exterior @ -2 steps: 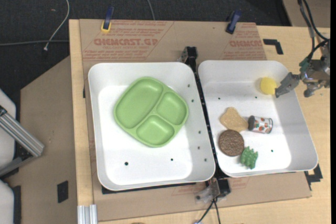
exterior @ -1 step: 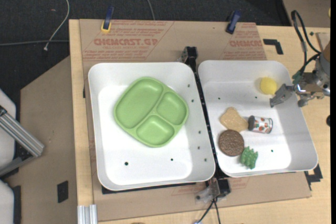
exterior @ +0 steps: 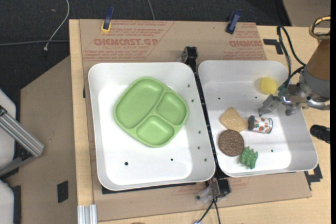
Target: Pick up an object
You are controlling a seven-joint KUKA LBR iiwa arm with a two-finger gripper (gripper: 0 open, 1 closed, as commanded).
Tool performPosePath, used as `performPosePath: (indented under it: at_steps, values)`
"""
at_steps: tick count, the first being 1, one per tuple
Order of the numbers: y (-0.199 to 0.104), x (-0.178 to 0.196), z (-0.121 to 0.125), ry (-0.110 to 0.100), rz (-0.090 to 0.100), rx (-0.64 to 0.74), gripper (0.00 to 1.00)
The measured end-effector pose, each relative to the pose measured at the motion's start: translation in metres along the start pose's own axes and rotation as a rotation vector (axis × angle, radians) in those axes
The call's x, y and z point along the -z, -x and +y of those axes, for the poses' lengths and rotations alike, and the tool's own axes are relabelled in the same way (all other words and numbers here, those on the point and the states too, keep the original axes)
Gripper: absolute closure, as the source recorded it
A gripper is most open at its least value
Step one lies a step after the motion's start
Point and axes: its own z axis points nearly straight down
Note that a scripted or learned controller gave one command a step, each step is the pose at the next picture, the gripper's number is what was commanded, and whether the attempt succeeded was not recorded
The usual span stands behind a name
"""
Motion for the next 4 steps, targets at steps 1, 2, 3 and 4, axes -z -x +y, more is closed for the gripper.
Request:
performPosePath:
  at_steps: [1, 2, 3, 4]
  values:
    - [0.001, 0.015, 0.002, 0.008, -0.003, 0.001, 1.00]
    - [0.003, 0.059, 0.005, 0.012, -0.006, 0.000, 1.00]
    - [-0.002, 0.110, 0.014, 0.013, -0.006, 0.001, 1.00]
    - [-0.002, 0.164, 0.015, 0.013, -0.006, 0.001, 1.00]
